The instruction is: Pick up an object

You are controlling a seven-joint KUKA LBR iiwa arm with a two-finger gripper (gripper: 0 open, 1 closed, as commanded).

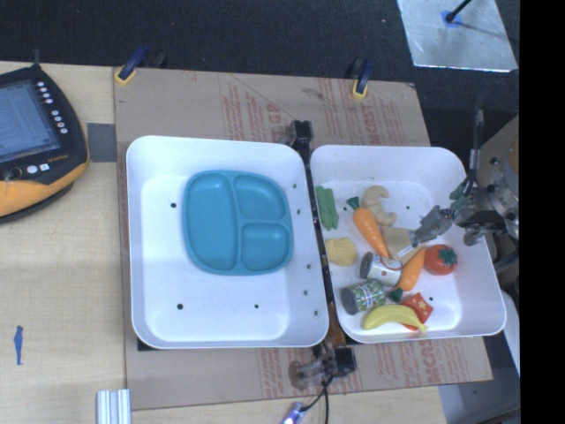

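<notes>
The hand (433, 223) hangs low over the right bin (477, 312), poised beside the tomato (439, 260) for a pick; its grip state I cannot tell

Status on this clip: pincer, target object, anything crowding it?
Pincer low in right bin, nothing seen in grasp. Tomato and carrot nearest. Toys packed tight around; blue plate alone in left bin.

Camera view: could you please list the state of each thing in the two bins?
Blue plate: lying flat in the left bin.
Can: on its side in the right bin.
Banana: lying flat near the front wall.
Tomato: loose, beside the end effector.
Carrot: lying flat.
</notes>
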